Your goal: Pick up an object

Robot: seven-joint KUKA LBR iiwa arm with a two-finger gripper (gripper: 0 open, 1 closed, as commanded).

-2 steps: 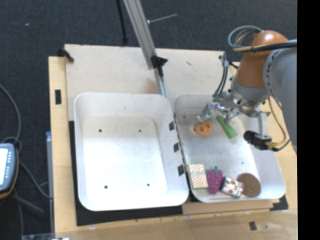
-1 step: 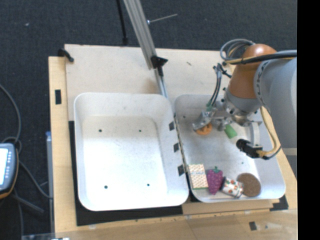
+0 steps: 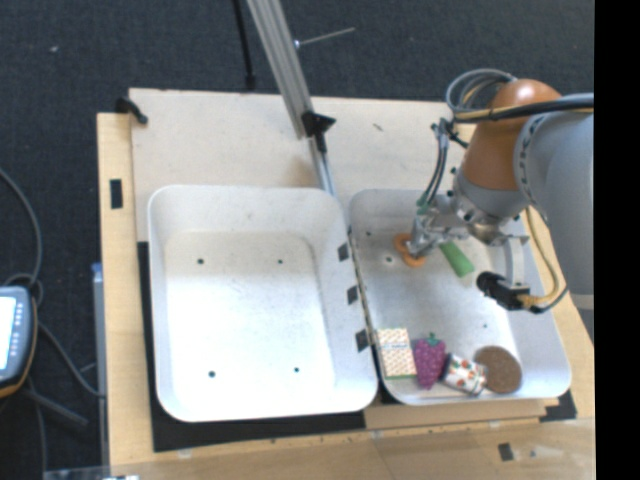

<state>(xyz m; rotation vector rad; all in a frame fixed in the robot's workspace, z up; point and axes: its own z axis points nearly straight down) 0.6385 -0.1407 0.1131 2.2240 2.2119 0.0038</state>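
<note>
My gripper (image 3: 424,240) reaches into the right bin (image 3: 392,211) from the right, low over its upper middle. An orange object (image 3: 411,255) lies right under its tip, partly covered by it. A green stick-shaped object (image 3: 457,259) lies just to the right of the orange one. Along the bin's near side lie a pale checkered block (image 3: 395,352), a purple grape-like toy (image 3: 429,360), a small patterned can (image 3: 463,373) and a brown round object (image 3: 498,367).
The left bin (image 3: 240,298) sits beside the right one, their rims touching at the middle. A slanted metal rail (image 3: 285,63) rises behind the bins. Cables hang off the arm's wrist (image 3: 510,288) over the right bin's right side.
</note>
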